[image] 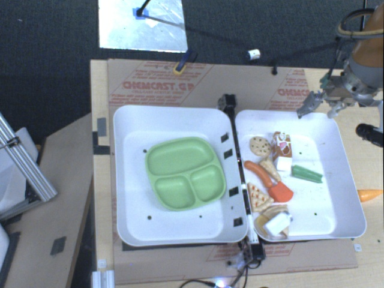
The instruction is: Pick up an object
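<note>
The gripper point(319, 102) hangs at the one o'clock corner of the right bin point(345, 161), fingers spread and grasping nothing, parked high, I'd guess, to keep the toys clear. The pickable pieces crowd that bin's nine o'clock side: a cookie point(260, 145), a carrot point(273, 185) and a green block point(306, 173). The left bin point(129, 161) holds a green divided plate point(184, 173); the arm is cut off at the frame's edge.
</note>
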`<state>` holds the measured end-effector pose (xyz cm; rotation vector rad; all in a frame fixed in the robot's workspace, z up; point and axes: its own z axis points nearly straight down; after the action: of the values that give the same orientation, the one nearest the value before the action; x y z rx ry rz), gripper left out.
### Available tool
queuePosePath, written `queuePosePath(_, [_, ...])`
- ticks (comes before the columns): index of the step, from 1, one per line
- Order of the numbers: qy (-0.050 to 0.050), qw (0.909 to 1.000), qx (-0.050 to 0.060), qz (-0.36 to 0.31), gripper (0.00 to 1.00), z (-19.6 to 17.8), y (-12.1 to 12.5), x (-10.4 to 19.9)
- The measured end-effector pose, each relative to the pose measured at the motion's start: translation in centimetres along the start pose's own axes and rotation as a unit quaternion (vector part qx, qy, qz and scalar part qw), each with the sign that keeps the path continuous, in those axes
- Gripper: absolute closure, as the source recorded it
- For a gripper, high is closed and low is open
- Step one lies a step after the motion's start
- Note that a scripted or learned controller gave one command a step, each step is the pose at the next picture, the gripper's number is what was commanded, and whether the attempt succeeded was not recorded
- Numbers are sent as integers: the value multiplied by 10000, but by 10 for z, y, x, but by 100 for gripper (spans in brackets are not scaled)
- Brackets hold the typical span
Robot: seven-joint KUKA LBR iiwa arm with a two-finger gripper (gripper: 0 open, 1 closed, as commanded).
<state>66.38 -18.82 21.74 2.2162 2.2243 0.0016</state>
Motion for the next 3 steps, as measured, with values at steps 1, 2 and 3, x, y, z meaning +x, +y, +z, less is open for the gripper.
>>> queuePosePath(1, [-1,10000,9,12,0,49,-4,-9])
queuePosePath(2, [-3,10000,1,-6,0,89,-3,-8])
queuePosePath(3, [-18,10000,-86,-14,0,110,3,-8])
